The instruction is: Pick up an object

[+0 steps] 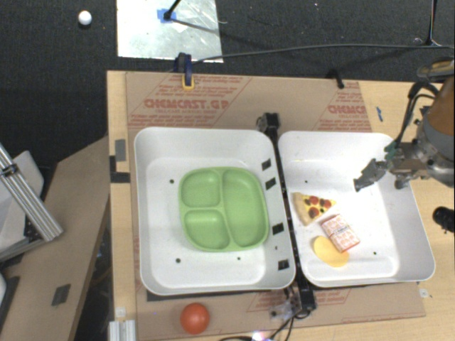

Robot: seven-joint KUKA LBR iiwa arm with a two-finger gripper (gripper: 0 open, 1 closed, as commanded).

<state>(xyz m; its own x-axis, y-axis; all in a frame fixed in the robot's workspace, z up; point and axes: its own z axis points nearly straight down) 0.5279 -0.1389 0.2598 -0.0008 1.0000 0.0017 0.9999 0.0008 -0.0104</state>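
The right bin (405,212) holds three small items in its front left part. A toy pizza slice (313,207) lies nearest the divider. Just in front of it a red and white box (339,233) rests partly on a yellow disc (331,252). My gripper (384,177) hangs over the back right part of this bin, up and to the right of the pizza slice and apart from all three items. Its two dark fingers (367,175) stand spread with nothing between them. The left bin (153,190) holds a green divided plate (223,209).
A red ball (195,317) lies on the bench in front of the left bin. A blue clamp (185,68) grips the board's back edge below a shiny sheet (167,20). A small white ball (85,18) lies far back left. An aluminium rail (25,197) slants at the left.
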